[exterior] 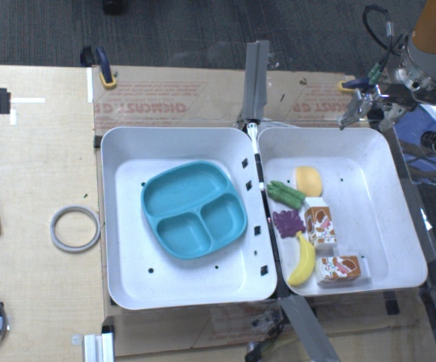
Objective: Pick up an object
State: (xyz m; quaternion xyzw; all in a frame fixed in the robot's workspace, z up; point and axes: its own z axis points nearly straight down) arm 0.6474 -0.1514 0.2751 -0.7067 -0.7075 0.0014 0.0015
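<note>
Overhead, the left bin [120, 225] holds a blue divided plate [194, 210], while the right bin [376, 194] holds, along its left side, a banana [302, 259], two small cartons [319, 225] [340, 269], green beans [286, 194], purple grapes [287, 222] and a yellow lemon [308, 180]. Above that bin's far right corner hangs the gripper [370, 113], fingers spread and grasping nothing.

Light wooden bench [37, 164] bearing two white bins [120, 225], both below-left of the gripper [370, 110], and a tape ring [75, 228] far to its left.
</note>
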